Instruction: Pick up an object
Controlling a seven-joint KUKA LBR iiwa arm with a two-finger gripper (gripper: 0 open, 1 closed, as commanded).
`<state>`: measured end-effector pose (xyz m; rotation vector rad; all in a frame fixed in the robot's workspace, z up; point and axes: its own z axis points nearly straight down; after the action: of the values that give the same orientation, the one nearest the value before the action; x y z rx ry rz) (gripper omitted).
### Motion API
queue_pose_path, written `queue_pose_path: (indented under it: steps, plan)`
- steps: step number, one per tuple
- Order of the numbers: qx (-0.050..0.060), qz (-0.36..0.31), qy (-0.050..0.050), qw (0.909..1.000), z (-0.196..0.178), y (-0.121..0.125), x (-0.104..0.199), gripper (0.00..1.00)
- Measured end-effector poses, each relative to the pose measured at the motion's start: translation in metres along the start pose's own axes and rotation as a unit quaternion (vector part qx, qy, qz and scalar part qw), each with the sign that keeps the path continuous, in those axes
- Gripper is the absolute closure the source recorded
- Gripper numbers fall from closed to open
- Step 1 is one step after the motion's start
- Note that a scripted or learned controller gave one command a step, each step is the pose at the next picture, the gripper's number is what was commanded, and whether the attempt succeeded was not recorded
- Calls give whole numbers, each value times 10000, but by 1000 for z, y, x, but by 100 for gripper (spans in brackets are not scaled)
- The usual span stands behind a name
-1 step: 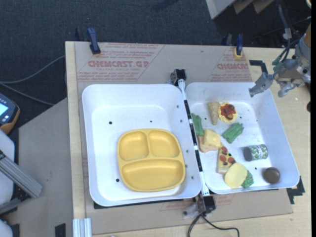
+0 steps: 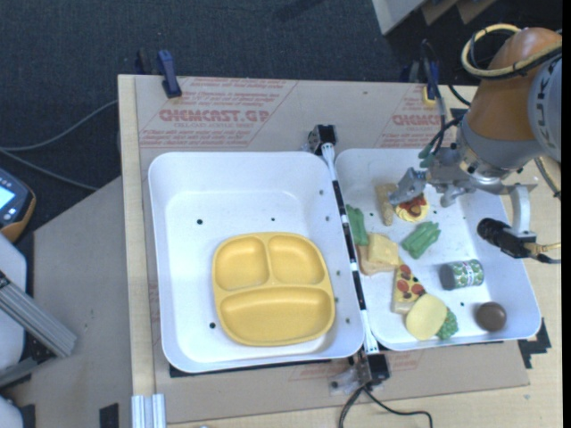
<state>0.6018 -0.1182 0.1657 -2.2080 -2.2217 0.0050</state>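
Bench board (image 2: 223, 114) lettered "CHEMCAST"

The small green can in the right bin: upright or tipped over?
Tipped over. The small green can lies on its side on the right white bin's floor, its length running left to right.

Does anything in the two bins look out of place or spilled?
Nothing stands out. The yellow tray lies flat in the left bin, and the toy foods, like the green can, stay inside the right bin.

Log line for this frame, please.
phase: reaching | gripper: over right bin, above toy food | grasp: none seen | yellow tray: left bin
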Motion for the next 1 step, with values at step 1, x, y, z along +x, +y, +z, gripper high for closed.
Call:
queue_pose_path:
  steps: [1]
  plan:
    - [-66,14,-54,10000,80,42,10,0]
